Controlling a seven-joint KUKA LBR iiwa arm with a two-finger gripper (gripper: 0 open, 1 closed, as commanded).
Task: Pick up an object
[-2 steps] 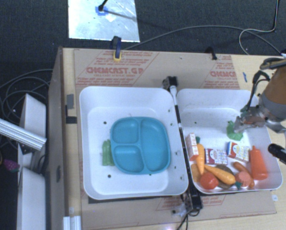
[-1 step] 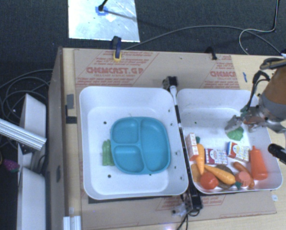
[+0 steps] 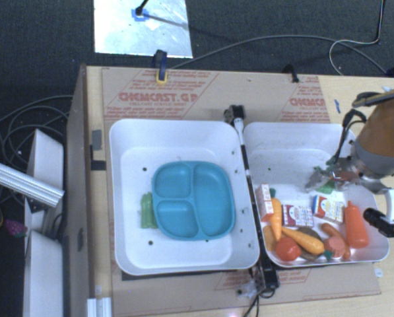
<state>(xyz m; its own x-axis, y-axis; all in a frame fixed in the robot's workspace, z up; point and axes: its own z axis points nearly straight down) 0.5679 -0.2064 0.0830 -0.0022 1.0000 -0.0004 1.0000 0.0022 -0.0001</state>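
Toy food lies heaped along the near edge of the right bin point(image 3: 295, 144), and that heap is the landmark for what follows. From the one camera above the bench, the arm point(image 3: 381, 134) enters from the right and its gripper point(image 3: 328, 176) hangs low over the bare white floor just beyond the heap, toward the bin's far side. Nothing can be made out between its fingers, and whether they are spread or closed I cannot tell at this size.

Judging by that, the pick is not yet done: every item sits in the bin, and the descent onto one of them, the closing and the lift all remain.

The nearest candidate is the small red-and-white carton point(image 3: 328, 207), at the heap's far edge just below the gripper. Beside it, toward the divider, lies a second carton point(image 3: 297, 214), with a carrot point(image 3: 276, 211) next to that. An orange-red bottle point(image 3: 356, 226) stands at the heap's right end, a tomato point(image 3: 288, 249) at its near edge.

Left of the heap, across the divider, the left bin point(image 3: 131, 144) holds a blue sectioned plate point(image 3: 193, 199) with a green piece point(image 3: 146, 211) against its left side.
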